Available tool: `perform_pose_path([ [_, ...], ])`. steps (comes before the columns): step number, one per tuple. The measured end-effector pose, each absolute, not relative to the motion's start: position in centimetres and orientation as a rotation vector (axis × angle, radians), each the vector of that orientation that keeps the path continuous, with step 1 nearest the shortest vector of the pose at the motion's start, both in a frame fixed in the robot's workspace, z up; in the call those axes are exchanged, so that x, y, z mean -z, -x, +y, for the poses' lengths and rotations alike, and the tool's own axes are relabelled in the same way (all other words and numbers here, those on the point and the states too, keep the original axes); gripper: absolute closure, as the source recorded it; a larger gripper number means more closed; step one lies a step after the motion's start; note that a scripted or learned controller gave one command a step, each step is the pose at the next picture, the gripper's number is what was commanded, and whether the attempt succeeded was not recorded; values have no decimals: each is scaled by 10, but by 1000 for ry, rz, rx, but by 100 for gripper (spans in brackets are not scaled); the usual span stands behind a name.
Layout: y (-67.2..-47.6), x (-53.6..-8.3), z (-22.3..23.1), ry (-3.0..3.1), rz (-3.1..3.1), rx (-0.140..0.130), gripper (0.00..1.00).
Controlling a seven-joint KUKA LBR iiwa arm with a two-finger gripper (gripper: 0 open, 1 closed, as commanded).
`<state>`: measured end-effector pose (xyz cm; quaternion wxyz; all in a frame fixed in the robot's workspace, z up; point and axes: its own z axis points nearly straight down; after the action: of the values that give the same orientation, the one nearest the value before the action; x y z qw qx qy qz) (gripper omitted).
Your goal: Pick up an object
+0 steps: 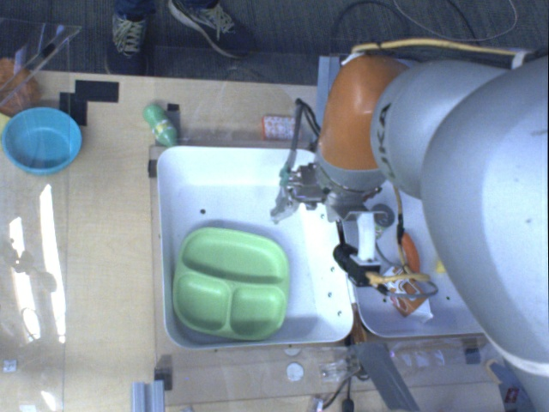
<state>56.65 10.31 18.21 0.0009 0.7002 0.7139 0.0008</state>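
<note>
Blue comes first at the far left: a bowl (pixel 42 139) on the bench (pixel 94 273), well apart from the bins. A green bottle (pixel 160 124) lies just beyond the left bin's far-left corner. In the left bin (pixel 223 174) a green tray (pixel 230 281) with three compartments sits at the near side, its long axis running left to right. The gripper (pixel 292 197) hangs over the same bin toward its right wall, farther back than the tray; whether it is spread or pressed together I cannot tell, and nothing shows pinched in it. So the tray lies to the gripper's near-left, close by, and that looks the likeliest pick. The right bin (pixel 377 320) is mostly hidden under the arm (pixel 446 144); orange bits (pixel 410 294) of some objects show at its near-left, just right of the gripper's mount.
</note>
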Motion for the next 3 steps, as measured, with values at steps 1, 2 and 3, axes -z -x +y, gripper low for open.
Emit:
perform_pose_path([
  [1,-591,-181,99,-2301,2138,1,0],
  [2,-570,-175,113,-2223,2222,4,0],
  [3,-534,-97,115,-2216,2223,-15,0],
])
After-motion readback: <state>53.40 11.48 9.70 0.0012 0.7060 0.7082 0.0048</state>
